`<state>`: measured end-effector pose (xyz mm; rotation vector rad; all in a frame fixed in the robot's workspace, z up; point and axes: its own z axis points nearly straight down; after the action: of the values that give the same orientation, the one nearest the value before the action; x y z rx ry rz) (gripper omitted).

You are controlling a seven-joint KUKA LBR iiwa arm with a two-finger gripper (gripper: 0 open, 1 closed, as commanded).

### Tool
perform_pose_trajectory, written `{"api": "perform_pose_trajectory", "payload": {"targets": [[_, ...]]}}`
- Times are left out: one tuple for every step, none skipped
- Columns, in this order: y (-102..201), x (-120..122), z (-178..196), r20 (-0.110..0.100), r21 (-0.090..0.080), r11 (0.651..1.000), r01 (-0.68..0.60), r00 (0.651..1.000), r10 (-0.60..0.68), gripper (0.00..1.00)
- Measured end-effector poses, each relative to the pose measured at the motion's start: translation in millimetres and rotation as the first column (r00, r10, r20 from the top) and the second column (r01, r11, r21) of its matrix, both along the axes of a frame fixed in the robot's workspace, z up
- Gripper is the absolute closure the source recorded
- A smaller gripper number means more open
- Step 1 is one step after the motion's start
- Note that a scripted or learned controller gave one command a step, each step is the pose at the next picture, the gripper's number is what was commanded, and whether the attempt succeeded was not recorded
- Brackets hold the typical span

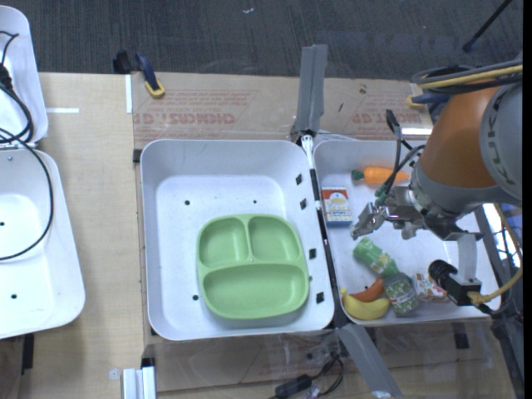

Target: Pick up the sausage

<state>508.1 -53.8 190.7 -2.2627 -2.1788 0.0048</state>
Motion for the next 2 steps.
{"api": "perform_pose_trajectory", "payload": {"targets": [[-40.5,-32.0,-82.6,-0.002,0.001,0.999,0.04,0.999,-0.04,0.0],[-61.5,45.8,-100.3,-0.001,0.0,0.998,0.059,0.998,-0.059,0.0]]}}
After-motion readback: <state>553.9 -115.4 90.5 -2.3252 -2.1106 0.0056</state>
